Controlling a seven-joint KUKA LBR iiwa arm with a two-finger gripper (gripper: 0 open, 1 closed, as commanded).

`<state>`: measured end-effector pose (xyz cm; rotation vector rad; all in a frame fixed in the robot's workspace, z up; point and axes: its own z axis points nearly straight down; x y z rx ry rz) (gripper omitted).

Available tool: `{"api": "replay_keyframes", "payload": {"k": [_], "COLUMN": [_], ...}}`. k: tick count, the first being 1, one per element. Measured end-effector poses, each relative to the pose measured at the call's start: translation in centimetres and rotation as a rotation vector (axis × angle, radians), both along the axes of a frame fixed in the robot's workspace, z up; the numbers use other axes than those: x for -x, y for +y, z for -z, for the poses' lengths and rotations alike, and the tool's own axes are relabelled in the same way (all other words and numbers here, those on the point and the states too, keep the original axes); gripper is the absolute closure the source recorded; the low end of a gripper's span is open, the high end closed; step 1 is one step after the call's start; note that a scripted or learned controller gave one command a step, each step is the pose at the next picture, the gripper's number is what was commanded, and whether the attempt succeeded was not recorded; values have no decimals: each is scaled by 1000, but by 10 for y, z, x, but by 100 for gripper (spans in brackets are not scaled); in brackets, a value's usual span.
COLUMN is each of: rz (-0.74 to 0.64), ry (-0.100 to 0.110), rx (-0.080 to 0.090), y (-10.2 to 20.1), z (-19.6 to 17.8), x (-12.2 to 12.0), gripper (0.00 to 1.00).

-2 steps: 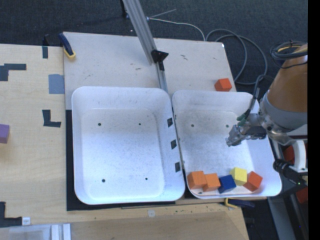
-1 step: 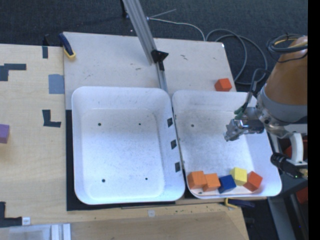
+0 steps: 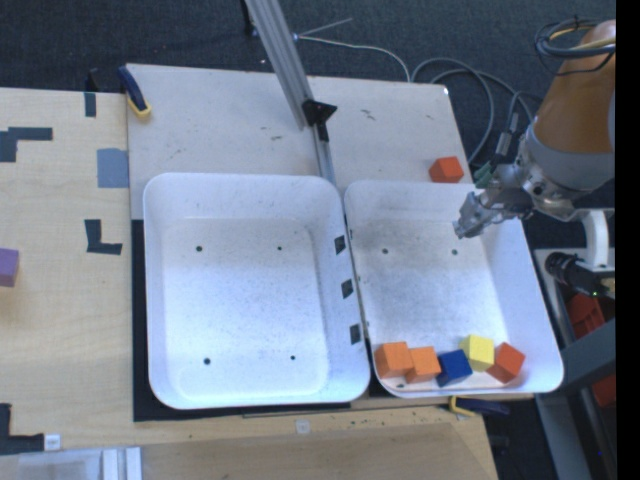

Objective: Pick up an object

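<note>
Along the near edge of the right bin (image 3: 520,268) lie several small blocks: two orange ones (image 3: 393,356) (image 3: 424,364), a blue one (image 3: 453,367), a yellow one (image 3: 480,351) and a red-orange one (image 3: 508,361). My gripper (image 3: 470,223) hangs over the far right part of that bin, well away from the blocks, with nothing seen in it. Another orange block (image 3: 446,170) rests on the bench just beyond the bin's far rim.
The left bin (image 3: 160,268) sits beside the right one. A slanted metal pole (image 3: 290,58) rises from between the bins at the back. Cables (image 3: 470,78) trail on the dark floor at the far right. A purple block (image 3: 8,266) lies on the wooden surface at left.
</note>
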<state>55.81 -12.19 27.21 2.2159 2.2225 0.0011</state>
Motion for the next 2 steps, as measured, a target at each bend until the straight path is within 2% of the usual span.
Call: {"api": "replay_keyframes", "payload": {"k": [1, 2], "rz": [2, 6], "ry": [4, 12], "rx": [0, -1], "y": [0, -51], "z": [0, 99], "x": [2, -3], "gripper": [0, 0]}}
